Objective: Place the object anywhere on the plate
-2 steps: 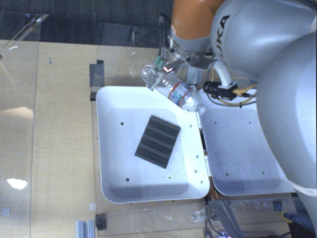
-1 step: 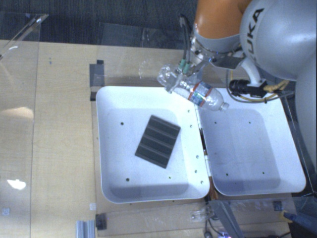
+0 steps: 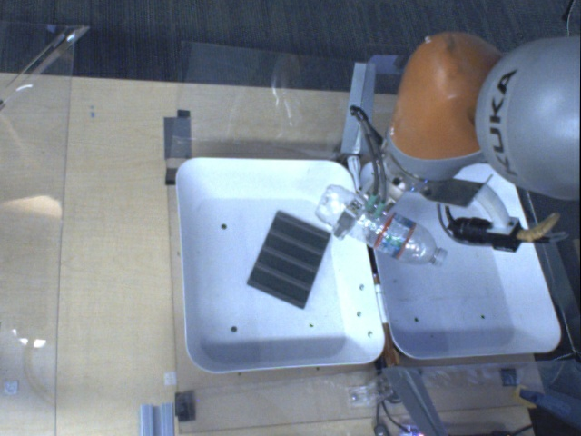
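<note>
1. Tabletop [image 3: 100,271]: light wood, carries 2 shallow white bins side by side. Left bin [image 3: 209,334] is the bigger in view; right bin [image 3: 490,334] sits touching it along the seam near centre-right.
2. Plate [image 3: 290,258]: dark ribbed rectangular slab, lies flat in left bin, roughly mid-bin, tilted so its long axis runs approx 1 o'clock to 7 o'clock. It stands apart from the bin walls.
3. Object = clear plastic bottle [image 3: 381,230], w/ a colourful label band near its middle. It lies across the seam btw the 2 bins, long axis approx 10 o'clock to 4 o'clock. One end reaches over the left bin's right rim, at about 2 o'clock from the plate and near the plate's upper corner, not on it; other end points into the right bin.
4. Arm [image 3: 508,107]: grey w/ orange band, comes in from 3 o'clock, big wrist body hangs over the top of the right bin.
5. Pincer [image 3: 370,203]: directly above the bottle's mid part, at 2 o'clock from the plate. Wrist and cables hide it; whether it is wide, narrow or gripping the bottle — can't tell.
6. Black part w/ yellow-tipped cable [image 3: 486,232] sits at approx 3 o'clock from the bottle, over the right bin.
</note>
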